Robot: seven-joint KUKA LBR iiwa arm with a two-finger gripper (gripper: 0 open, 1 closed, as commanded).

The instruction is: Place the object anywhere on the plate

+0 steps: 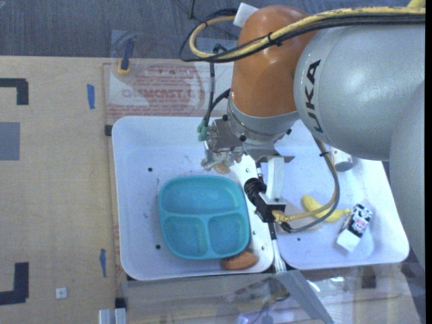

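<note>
One object candidate, off the plate

Gripper (pixel 217 155) hung over left bin (pixel 128 181), just above plate (pixel 202 225); grip state couldn't be told. Orange object (pixel 240 261) lay at plate's lower edge: looked light, rounded, likely slippery. Best pinched across its short axis

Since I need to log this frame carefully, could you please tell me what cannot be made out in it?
- Gripper: its fingers are too small and blurred beneath the arm's wrist to tell their state.
- Orange object: partly hidden by the blue plate edge; what it is stays unclear.
- Right bin: its upper part is covered by the arm.
- Black and white item: too small to identify.
</note>
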